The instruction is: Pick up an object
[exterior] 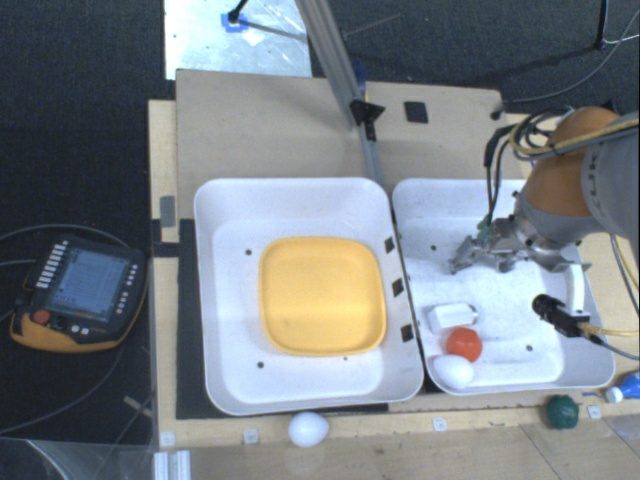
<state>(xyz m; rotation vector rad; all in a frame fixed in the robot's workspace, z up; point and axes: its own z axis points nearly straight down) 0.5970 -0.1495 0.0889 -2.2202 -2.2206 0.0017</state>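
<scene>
In the right bin (pixel 500 203), three small objects lie near the front-left corner. They are a white rectangular block (pixel 452 316), an orange-red ball (pixel 463 344) just below it, and a white egg-shaped piece (pixel 453 371) against the front wall. My gripper (pixel 466 257) hangs over the bin's upper middle and points left, up and slightly right of the white block. It is apart from all three objects. The grey arm with its orange band (pixel 560 183) comes in from the right.
The left bin (pixel 225 218) holds a square yellow plate (pixel 323 294). Outside the bins, a white egg (pixel 308 429) lies at the front edge. A green ball (pixel 561 411) and a blue item (pixel 626 390) lie front right. A teach pendant (pixel 76 294) lies far left.
</scene>
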